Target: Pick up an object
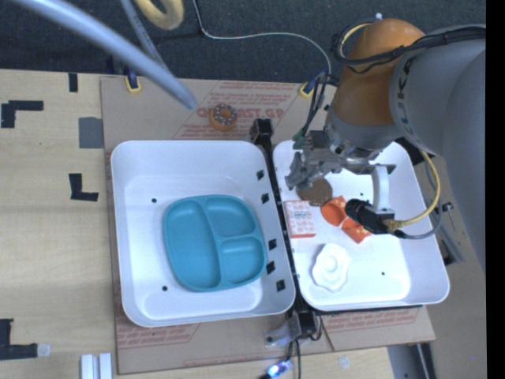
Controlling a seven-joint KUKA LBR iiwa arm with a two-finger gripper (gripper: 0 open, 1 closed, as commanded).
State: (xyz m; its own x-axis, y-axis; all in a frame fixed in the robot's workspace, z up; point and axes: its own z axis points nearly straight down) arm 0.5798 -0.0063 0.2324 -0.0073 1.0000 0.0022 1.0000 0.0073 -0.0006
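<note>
Looking down from the fixed camera view: gripper [309, 174] low in the right bin [422, 279], near its upper left corner beside the divider. Cannot tell its state from this angle. Directly beneath and just below-right, a brown round object [318, 191], touching or nearly so, unclear which. Further below-right, an orange object [341, 214]; below-left, a small red-and-white packet [300, 218]; lower still, a white lumpy object [330, 267]. Well apart in the left bin [130, 172], a blue divided plate [213, 239]. Nearest candidate, judging by position: the brown one, calling for little more than a straight descent.

Blue divided plate [215, 242]; white bins [130, 172]; orange object [341, 214]; white lump [330, 267]; red-printed packet [300, 218].
</note>
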